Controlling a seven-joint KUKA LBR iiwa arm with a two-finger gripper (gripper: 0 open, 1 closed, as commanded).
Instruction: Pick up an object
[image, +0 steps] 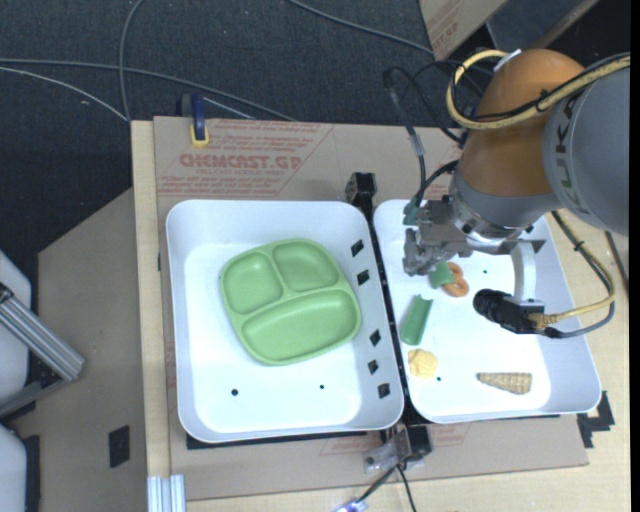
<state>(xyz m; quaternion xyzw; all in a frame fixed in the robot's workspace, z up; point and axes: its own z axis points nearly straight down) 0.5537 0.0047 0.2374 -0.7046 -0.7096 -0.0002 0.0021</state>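
Orange object (458, 284) partly hidden behind end effector (428, 268), arm (590, 140) cropped at right

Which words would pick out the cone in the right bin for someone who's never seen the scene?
Start at the right bin, the one under the arm. The cone lies by itself toward that bin's near-right corner. It is the only tan, tapered piece there: the yellow lump to its left is rounded, and the green bar is straight.
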